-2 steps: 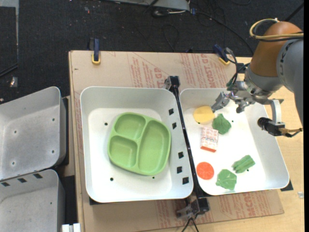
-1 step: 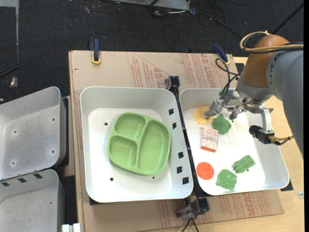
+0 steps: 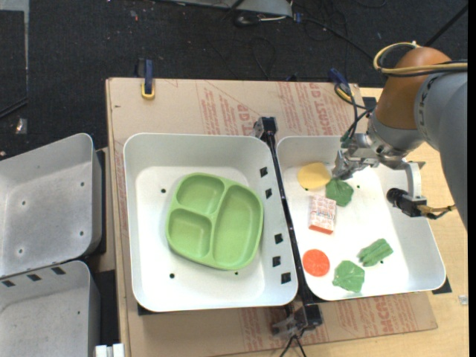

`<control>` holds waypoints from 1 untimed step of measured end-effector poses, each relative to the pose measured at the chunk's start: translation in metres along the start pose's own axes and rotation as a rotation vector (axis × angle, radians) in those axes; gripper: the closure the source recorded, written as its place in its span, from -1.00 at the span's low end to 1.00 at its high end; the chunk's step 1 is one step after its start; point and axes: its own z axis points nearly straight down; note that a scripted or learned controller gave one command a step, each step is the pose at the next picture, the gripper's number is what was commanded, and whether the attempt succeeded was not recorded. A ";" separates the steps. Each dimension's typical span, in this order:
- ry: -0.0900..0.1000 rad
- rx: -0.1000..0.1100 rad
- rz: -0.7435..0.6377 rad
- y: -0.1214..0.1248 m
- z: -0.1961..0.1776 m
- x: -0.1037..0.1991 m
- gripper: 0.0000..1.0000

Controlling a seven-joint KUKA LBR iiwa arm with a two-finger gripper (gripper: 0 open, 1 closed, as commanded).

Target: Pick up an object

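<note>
Two-finger gripper [image 3: 343, 171] low in right white bin [image 3: 416, 266], at upper edge of small green crumpled soft-looking piece [image 3: 340, 193]; finger state: cannot tell. Yellow flat disc [image 3: 313, 175] at its 9 o'clock. Piece likely light, squashy; pinch across bulky middle.
</note>
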 end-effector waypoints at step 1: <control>0.000 0.002 -0.001 0.000 -0.064 0.000 1.00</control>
